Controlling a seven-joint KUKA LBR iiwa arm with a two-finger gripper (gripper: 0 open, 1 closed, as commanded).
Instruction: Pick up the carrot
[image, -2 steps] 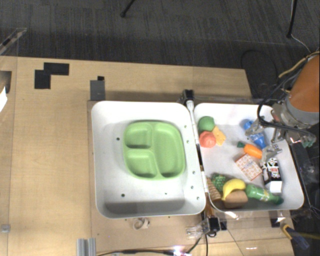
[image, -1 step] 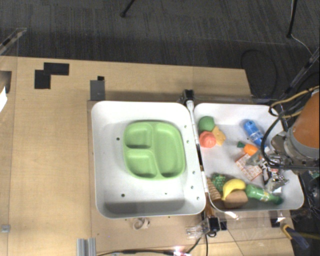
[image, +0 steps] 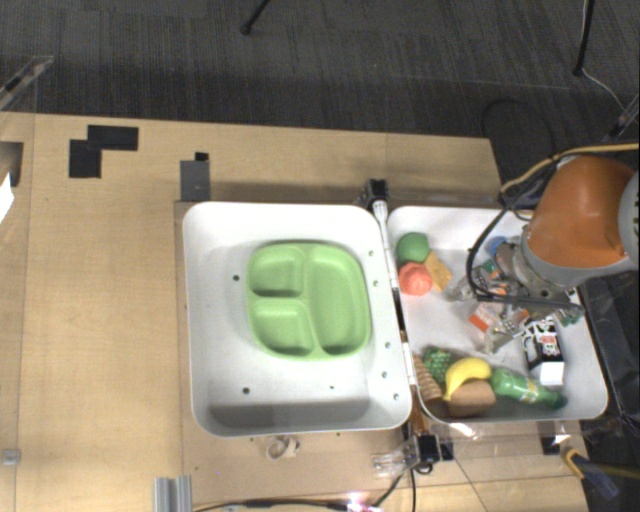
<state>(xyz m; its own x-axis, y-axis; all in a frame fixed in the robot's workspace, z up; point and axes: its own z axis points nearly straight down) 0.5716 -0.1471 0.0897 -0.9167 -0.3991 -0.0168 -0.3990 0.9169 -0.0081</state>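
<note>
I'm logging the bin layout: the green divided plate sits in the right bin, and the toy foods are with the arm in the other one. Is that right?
Not quite. The camera view shows the green divided plate in the left bin, not the right. The rest holds: the toy foods, such as the banana, lie in the other bin, where the arm reaches in.

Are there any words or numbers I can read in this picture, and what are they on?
None can be read.
The black and white box in the right bin has markings on it, but they are too small and blurred to read.
The green bottle lying near the banana shows no label I can make out.
The green tray in the left bin is plain.
</note>
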